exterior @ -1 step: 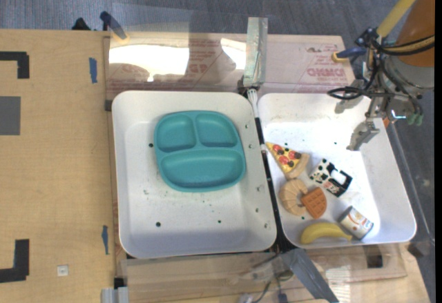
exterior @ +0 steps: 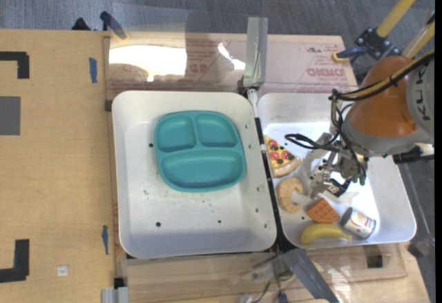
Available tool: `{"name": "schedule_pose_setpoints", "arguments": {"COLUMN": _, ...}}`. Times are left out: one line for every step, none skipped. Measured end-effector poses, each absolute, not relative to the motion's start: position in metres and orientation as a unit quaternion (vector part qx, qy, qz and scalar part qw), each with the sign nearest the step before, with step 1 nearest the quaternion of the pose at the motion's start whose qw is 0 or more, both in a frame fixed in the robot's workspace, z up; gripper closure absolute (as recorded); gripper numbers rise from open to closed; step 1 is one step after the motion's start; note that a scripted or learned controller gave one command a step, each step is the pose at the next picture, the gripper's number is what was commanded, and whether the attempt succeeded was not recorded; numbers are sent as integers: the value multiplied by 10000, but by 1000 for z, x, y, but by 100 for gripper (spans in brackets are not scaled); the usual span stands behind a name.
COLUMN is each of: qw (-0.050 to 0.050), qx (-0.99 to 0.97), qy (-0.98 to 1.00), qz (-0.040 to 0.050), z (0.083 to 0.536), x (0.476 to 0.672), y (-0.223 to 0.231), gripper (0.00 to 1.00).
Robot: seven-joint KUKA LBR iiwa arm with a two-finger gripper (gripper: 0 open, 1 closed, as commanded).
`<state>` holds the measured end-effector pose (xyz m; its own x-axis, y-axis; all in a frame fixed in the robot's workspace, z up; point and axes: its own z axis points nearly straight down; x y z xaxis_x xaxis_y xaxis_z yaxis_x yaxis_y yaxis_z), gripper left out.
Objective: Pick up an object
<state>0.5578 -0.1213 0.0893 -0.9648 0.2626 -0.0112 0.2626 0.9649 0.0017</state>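
Arm comes in from the right, orange band over the right bin (exterior: 387, 122), tool (exterior: 330, 176) low in the middle of that bin. Can't tell how the tool is set or whether it grips anything; cables and metal parts clutter the view there. Nothing clearly seated in it. Candidate objects are all in the right bin, front-left area: pizza slice toy (exterior: 280, 155) at the left wall, just left of the tool; a tan bagel-like piece (exterior: 290, 194) below it; an orange wedge (exterior: 322, 211) just under the tool, close to it, contact unclear; a banana (exterior: 324, 232) along the front edge; a small can (exterior: 358, 223) lying on its side, right of the banana. Tool sits nearest the orange wedge and the bagel-like piece. Left bin (exterior: 138, 212) carries a teal divided plate (exterior: 200, 150), upright, in its rear half, well apart from the tool. Both bins sit side by side on the bench (exterior: 48, 157), touching along the middle divider.
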Motion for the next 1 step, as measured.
{"name": "schedule_pose_setpoints", "arguments": {"qw": 137, "qx": 1314, "qy": 9912, "qz": -6, "z": 104, "x": 562, "y": -121, "gripper": 100}}
